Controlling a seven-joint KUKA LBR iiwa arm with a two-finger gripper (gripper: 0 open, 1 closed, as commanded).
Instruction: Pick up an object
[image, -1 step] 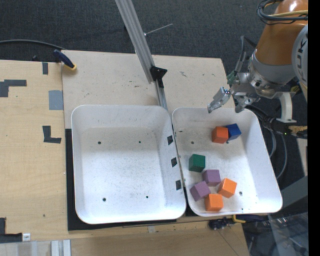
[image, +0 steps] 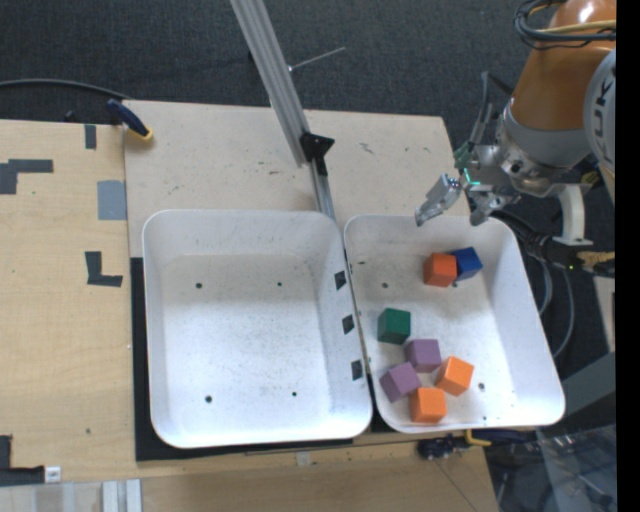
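A: What is seen on the bench, starting with the largest things?

B: Two shallow white bins are set side by side. The left bin (image: 160, 300) is the wider one; the right bin (image: 525, 300) is touched by it along the shared rim. The arm (image: 560, 90) is seen at the upper right, with its orange band above the wrist.

A: And the gripper?

B: The gripper (image: 458, 205) is held above the far edge of the right bin. Its fingers are spread apart, and nothing is pinched between them.

A: Where are the objects to be picked located?

B: All are found in the right bin. An orange cube (image: 439, 269) and a blue cube (image: 467, 263) are pressed together near the far wall, just below the gripper. A green cube (image: 394, 324) is placed alone near the middle. Closer to the near rim, two purple cubes (image: 423, 353) (image: 400, 380) and two more orange cubes (image: 456, 375) (image: 429, 403) are clustered, touching or nearly so.
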